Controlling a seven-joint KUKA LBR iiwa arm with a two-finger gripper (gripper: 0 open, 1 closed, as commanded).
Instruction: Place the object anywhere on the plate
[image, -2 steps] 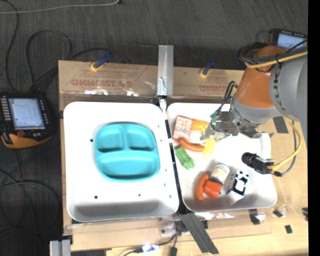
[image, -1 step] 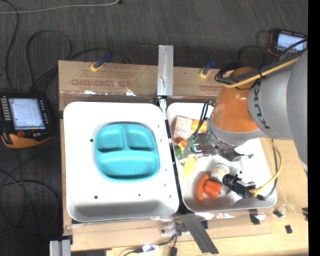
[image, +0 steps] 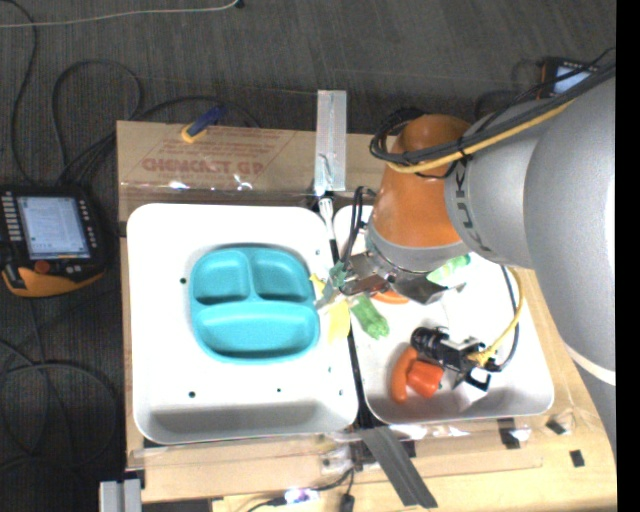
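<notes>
Looking down from the camera, I see the gripper (image: 345, 283) low over the seam between the two bins, but I cannot tell its state. A green object (image: 372, 318) lies just beside it in the right bin (image: 530, 390). The blue plate (image: 252, 300) sits in the left bin (image: 160, 400), apart from the object.

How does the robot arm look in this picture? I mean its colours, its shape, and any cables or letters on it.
The arm is a thick, rounded grey body with dark letters partly readable on its side. Above the wrist sits a wide orange band. Black and yellow cables loop around that band and run along the arm toward the upper right. The wrist below is grey metal, ending in a small dark pincer.
</notes>
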